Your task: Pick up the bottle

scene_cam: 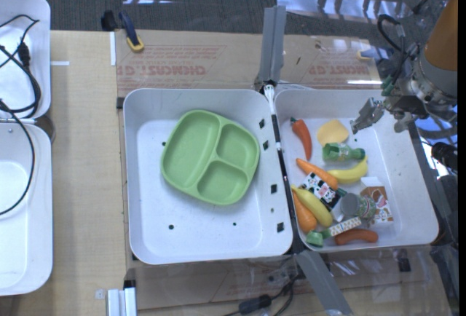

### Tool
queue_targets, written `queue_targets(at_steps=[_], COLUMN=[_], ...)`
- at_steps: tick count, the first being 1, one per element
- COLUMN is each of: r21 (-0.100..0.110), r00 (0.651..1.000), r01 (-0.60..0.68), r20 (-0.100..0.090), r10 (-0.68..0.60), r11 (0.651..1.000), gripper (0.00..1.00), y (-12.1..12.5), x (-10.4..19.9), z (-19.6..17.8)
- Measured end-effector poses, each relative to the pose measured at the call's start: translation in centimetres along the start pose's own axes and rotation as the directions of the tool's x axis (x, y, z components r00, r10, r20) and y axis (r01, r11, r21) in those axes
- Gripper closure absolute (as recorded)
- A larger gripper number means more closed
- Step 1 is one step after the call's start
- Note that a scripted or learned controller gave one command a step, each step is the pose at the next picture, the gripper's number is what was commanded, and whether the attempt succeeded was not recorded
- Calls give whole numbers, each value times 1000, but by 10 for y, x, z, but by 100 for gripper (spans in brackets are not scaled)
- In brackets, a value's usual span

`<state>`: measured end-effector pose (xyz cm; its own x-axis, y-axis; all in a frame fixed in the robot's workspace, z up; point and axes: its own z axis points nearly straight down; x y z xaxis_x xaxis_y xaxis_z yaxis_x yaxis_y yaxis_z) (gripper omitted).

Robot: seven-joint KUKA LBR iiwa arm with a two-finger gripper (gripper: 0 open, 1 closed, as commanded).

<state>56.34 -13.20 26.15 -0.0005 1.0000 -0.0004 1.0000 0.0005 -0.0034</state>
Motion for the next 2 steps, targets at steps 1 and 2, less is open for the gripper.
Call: queue_targets(at_steps=[1,2], r21=[0,-2], r00=[996,1000], r01=[-84,21], r20=[0,0], r10=[84,-21], r11=[996,1000], gripper=[0,0], y=[5,28], x=[-13,0], z=[153,170])
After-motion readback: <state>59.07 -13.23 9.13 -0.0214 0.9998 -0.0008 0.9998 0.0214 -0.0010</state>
